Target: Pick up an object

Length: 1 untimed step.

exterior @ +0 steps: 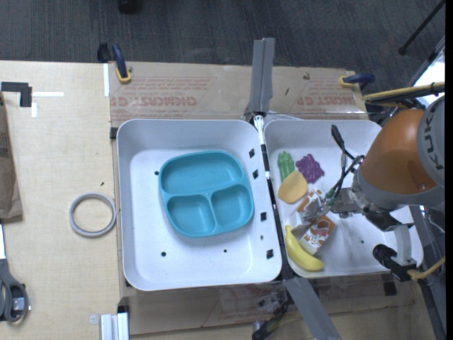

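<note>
Down in the right bin [354, 257], the gripper [316, 213] hangs low over the heap of toy food, but its tip is small and lost against the clutter, so whether it is wide, narrow or closed on anything I cannot tell. Just under it lies a small printed packet [320, 234], and that looks like the likeliest target; an orange piece [306, 205] sits touching the tip's upper side. Beside these, a yellow banana [303, 253] curves along the bin's near left corner, a pale yellow rounded piece [293, 188] lies above it, and a green vegetable [285, 165] and a purple cluster [310, 168] rest toward the far wall. The pieces crowd the left half of that bin, close enough that a grasp on one could nudge its neighbours.

The arm [396, 163] leans in from the right, its orange band bulking over the bin's right side. The left bin [141, 246] carries a blue divided tray [206, 193], set near its middle with nothing in its compartments. Both bins stand on a pale wooden bench [56, 154] backed with taped cardboard; a roll of tape [93, 214] lies well apart to the left, and dark carpet runs beyond.
</note>
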Motion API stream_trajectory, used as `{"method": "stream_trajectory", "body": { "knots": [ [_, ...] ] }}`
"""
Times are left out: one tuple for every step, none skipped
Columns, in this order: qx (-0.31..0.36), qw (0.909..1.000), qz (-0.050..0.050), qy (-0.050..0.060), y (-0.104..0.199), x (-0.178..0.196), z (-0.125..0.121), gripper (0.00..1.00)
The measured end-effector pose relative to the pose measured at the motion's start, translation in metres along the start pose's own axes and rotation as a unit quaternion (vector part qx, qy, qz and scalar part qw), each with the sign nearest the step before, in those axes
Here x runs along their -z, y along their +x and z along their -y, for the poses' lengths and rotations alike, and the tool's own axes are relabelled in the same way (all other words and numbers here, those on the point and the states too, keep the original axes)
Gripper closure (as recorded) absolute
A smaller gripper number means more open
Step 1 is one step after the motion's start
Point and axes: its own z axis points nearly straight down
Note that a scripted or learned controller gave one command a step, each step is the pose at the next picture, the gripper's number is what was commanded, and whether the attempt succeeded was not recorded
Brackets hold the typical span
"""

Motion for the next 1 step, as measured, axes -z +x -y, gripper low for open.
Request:
{"method": "stream_trajectory", "body": {
  "knots": [
    [0.021,0.9998,-0.003,0.008,-0.0008,-0.0016,-0.0146,0.00]
  ]
}}
